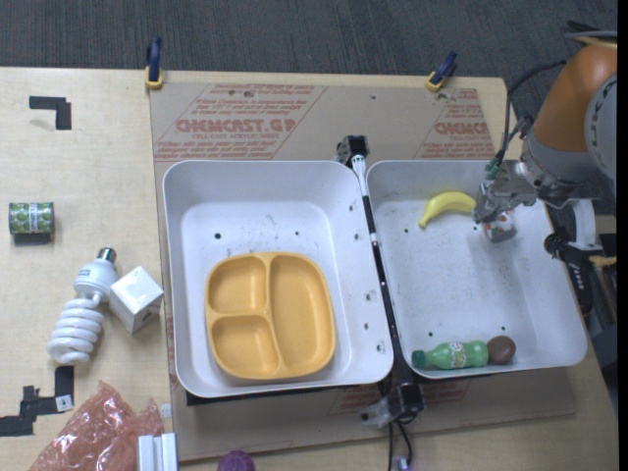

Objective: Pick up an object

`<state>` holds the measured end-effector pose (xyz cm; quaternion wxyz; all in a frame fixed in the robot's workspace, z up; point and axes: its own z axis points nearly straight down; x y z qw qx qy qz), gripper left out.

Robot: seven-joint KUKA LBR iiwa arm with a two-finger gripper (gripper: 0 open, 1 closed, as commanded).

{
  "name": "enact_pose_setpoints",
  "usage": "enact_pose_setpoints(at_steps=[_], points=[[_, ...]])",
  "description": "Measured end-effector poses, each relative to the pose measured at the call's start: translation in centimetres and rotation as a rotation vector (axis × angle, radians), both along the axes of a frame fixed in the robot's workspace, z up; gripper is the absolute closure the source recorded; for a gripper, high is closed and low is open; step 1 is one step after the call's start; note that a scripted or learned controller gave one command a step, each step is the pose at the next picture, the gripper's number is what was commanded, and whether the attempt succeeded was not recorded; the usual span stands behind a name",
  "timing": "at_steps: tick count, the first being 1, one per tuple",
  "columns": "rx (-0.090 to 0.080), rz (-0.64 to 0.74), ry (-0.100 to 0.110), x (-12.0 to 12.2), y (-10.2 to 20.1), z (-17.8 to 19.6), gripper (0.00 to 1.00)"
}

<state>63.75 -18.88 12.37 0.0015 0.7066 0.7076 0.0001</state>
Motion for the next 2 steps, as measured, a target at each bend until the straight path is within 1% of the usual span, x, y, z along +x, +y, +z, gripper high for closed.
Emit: enact_pose_setpoints(at_steps=[1, 2], points=[[0.001, -0.003, 0.002, -4.0, 1.9, -3.1, 0.00], [0.001, 0.001, 0.001, 2.2, 0.8, -3.1, 0.00]])
